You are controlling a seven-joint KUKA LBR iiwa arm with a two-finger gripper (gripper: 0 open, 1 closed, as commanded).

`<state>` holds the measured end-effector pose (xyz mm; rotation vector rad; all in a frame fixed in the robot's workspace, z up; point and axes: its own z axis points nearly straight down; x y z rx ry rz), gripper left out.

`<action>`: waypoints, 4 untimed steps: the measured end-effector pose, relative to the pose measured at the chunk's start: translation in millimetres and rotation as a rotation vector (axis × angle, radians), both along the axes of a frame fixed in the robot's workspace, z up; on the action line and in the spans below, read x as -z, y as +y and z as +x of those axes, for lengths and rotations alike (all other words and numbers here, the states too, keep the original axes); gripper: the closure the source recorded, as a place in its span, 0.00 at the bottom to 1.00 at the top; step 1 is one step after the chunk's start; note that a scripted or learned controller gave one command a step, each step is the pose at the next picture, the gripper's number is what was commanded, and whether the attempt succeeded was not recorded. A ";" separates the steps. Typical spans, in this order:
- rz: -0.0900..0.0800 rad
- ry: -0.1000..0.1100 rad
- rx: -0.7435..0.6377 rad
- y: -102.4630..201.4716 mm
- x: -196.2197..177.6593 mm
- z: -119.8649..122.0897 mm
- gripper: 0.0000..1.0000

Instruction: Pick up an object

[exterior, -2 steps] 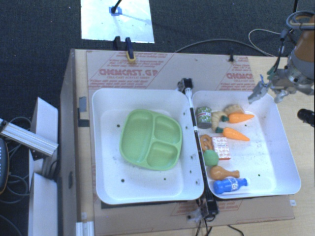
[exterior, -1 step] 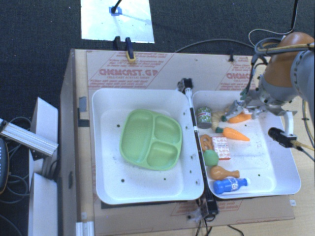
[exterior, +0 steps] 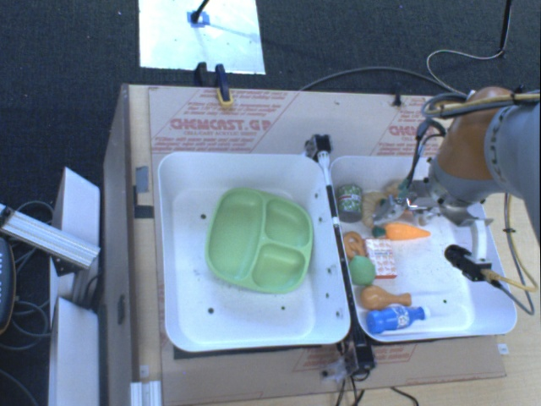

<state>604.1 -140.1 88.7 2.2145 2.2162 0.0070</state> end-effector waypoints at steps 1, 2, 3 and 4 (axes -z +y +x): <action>0.003 0.024 -0.001 -15.7 6.7 56.7 0.00; 0.005 0.030 -0.002 -15.6 -2.3 55.5 1.00; 0.001 0.007 -0.001 -27.3 -36.3 7.8 1.00; 0.004 0.014 -0.003 16.0 -40.9 56.3 1.00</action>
